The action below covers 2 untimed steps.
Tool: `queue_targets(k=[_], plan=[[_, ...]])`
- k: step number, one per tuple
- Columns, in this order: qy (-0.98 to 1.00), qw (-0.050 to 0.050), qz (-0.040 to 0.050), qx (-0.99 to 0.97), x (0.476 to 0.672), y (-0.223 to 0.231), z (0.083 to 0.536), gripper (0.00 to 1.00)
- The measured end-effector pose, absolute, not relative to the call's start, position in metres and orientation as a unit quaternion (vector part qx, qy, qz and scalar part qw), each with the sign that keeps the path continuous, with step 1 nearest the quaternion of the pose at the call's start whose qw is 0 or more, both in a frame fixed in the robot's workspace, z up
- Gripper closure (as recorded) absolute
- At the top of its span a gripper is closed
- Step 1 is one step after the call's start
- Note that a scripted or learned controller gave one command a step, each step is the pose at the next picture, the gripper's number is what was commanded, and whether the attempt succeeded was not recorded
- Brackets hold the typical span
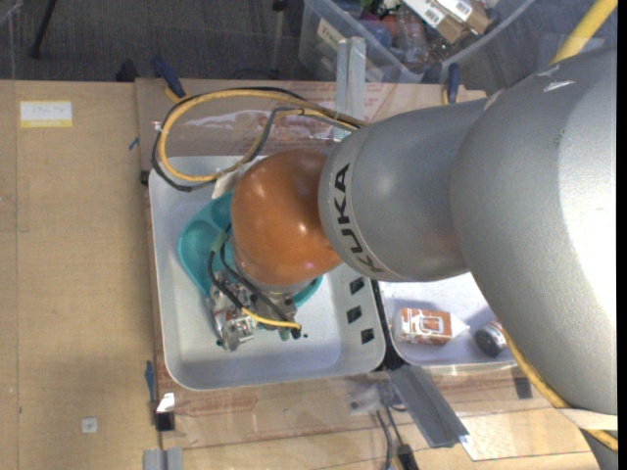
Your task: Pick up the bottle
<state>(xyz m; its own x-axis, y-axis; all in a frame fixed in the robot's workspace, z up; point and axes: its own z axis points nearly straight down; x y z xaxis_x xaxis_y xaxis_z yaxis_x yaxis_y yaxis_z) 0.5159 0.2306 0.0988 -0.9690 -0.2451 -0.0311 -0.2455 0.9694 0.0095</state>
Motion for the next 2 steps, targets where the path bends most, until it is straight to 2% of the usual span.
queue_targets(k=[1,2], plan=[[0.999,0.003,0.0018,-0.037,0.583,0.215,0.218,1.0],[1.0,0.001,0.0009,0.013,0.486,0.151,0.195,1.0]])
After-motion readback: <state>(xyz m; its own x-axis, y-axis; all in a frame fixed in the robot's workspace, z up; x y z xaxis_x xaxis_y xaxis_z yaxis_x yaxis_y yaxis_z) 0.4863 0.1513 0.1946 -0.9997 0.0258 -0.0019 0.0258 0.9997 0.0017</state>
